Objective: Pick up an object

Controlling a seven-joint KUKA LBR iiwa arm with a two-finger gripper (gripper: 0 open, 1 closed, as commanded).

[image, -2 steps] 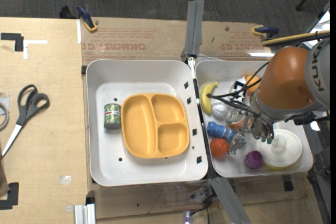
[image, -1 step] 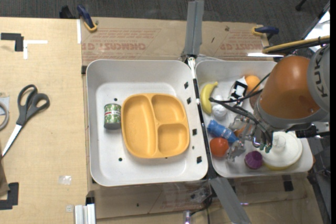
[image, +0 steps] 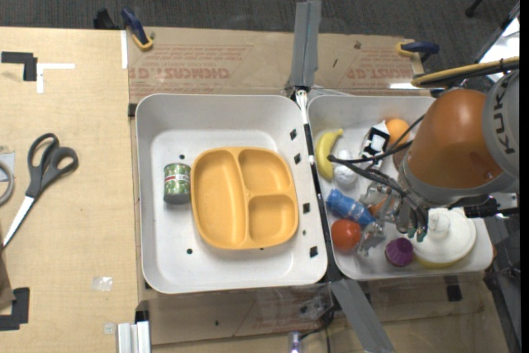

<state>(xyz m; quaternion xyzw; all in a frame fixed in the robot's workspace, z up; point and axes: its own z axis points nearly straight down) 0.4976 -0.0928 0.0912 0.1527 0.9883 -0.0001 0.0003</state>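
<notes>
Reaching in from the right, the arm [image: 463, 145] hangs over the right bin [image: 331, 107], its orange band covering much of the bin's middle. The gripper [image: 395, 215] sits low among the clutter; whether it is wide, narrow or holding anything cannot be told, as cables and the wrist hide it. Just beside it lie a tomato [image: 346, 235], a purple plum [image: 399, 252] and a blue bottle [image: 346, 206]. A white bottle [image: 447, 229] rests on a pale plate [image: 438, 260] at the bin's lower right. A banana [image: 327, 151] lies near the left wall, an orange [image: 397, 130] farther back. In the left bin [image: 157, 178], a yellow divided tray [image: 245, 197] lies in the middle with a green can [image: 176, 182] touching its left edge. Scissors [image: 37, 174] lie on the wooden bench [image: 66, 260], well apart from both bins.
</notes>
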